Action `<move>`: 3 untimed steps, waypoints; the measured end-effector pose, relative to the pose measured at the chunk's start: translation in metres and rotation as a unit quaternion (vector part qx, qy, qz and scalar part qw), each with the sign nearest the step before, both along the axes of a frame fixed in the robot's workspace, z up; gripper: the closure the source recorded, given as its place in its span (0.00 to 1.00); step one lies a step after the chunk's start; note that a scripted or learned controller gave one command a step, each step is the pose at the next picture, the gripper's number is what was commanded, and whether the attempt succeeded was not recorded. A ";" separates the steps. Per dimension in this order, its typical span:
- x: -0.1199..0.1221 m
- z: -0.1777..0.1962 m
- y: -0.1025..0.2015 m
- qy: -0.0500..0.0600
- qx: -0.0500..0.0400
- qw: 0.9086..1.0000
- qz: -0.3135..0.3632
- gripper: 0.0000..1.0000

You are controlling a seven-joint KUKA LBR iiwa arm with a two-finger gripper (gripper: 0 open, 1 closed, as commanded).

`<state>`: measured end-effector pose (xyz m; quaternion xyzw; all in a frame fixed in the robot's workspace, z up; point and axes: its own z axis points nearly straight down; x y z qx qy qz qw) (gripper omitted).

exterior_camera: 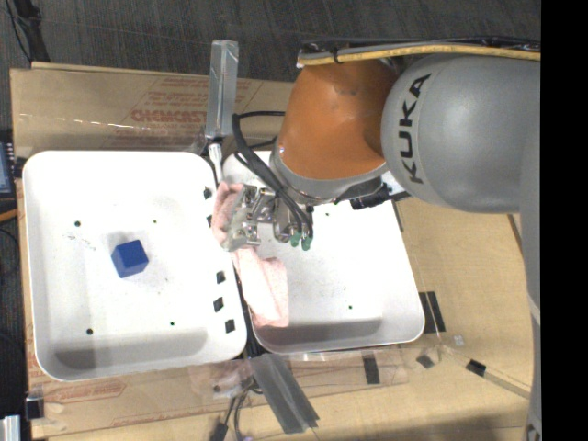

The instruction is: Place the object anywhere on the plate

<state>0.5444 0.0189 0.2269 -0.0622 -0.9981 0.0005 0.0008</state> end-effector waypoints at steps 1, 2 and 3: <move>-0.023 0.007 0.037 0.000 0.000 0.998 0.064 1.00; -0.034 0.001 0.081 0.000 0.000 0.998 0.066 1.00; -0.058 0.004 0.127 0.001 0.000 0.998 0.066 1.00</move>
